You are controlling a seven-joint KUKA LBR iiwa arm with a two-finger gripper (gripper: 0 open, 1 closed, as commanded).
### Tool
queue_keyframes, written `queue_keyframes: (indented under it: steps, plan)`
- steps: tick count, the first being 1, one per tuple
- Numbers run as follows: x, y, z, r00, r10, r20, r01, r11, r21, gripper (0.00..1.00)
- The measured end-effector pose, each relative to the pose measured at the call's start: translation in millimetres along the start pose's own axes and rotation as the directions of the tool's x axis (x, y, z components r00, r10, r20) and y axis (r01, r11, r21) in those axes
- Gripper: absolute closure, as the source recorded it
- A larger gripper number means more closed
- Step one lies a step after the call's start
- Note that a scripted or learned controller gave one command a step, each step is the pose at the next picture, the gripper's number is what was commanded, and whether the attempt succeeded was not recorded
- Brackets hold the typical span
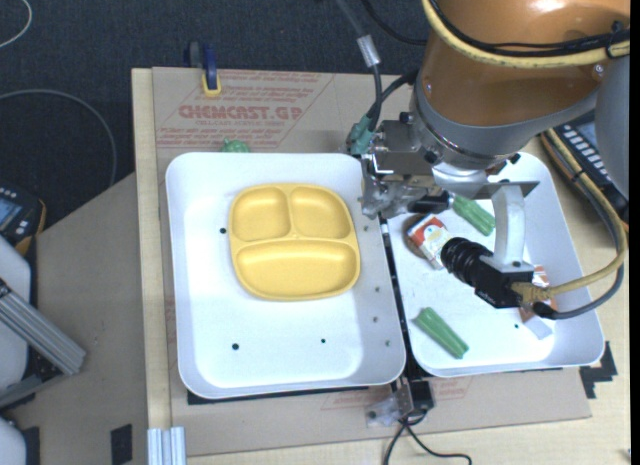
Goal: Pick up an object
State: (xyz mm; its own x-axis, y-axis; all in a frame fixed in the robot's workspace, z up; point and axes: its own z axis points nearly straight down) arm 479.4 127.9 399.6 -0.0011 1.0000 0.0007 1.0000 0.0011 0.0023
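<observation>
I am hanging my pincer (392, 185) low over the seam between the two bins, at the right bin's (570, 338) upper-left corner; I cannot tell its state, since my own wrist is blocking it. The nearest candidate, a small red-and-white packet (427, 240), is lying just down and to the right of me. A green piece (441, 332) is lying farther down, its long axis running diagonally. The yellow divided plate (294, 240) is sitting in the left bin (200, 353).
</observation>
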Motion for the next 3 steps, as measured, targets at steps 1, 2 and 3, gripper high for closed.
queue_keyframes:
  steps: [1, 2, 3]
  plan:
    - [-35, -1, 40, 1.0, 0.005, 0.002, -0.005, 1.0, 0.008, 1.0]
    - [-12, 1, -27, 1.0, -0.002, -0.002, 0.002, 1.0, -0.006, 1.0]
    - [14, 0, -59, 1.0, -0.002, -0.001, 0.002, 1.0, -0.003, 1.0]
